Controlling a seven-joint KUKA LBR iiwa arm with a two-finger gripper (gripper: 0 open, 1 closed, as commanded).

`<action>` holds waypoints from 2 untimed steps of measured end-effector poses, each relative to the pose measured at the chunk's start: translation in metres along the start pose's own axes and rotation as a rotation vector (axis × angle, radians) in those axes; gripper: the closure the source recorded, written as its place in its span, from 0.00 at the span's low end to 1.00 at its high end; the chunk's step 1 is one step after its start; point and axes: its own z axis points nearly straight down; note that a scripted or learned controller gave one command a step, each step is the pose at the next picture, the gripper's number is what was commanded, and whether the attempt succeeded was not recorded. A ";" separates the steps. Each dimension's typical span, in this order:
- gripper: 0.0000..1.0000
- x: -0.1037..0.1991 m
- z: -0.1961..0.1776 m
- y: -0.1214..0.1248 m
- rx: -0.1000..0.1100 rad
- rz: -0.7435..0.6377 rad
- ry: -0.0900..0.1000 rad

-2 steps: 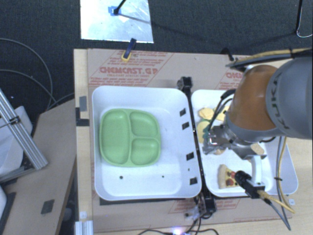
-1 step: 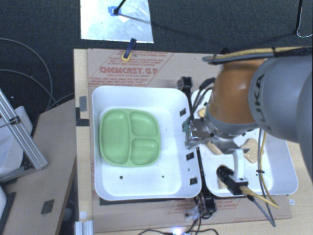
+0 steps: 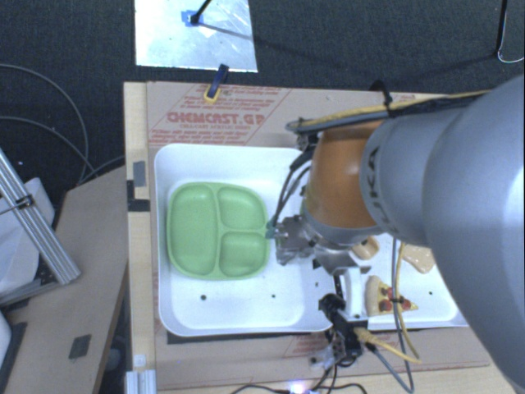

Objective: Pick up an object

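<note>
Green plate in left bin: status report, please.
Pincer low at green plate's right edge. Plate flat in left bin, not lifted. Toy pizza slice in right bin.

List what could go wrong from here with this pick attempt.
1. The gripper sits at the right rim of the green divided plate. The plate is wide and shallow, so an edge grasp may slip or tilt it.
2. The arm hangs low over the wall between the bins, near the pizza slice toy; a sideways move might knock it.
3. Loose cables trail by the front edge and could snag.
</note>
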 end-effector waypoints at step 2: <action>1.00 0.003 0.066 0.010 0.005 0.002 0.001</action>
